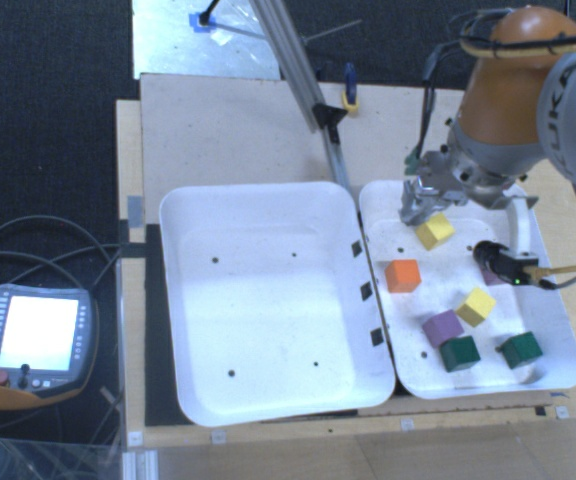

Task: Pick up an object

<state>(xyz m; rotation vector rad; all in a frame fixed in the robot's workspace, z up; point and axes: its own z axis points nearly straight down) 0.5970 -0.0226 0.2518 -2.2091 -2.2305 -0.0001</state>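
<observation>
My gripper hangs over the far end of the right bin. A yellow block lies directly below and in front of it, touching or nearly touching it. Whether the block is gripped I cannot tell. Further forward in the same bin lie an orange block, a second yellow block, a purple block, a dark green block and a green block.
The left bin sits beside the right one, with black clips along the shared rim. A slanted metal pole rises behind the bins. A teach pendant lies at the far left, off the bench.
</observation>
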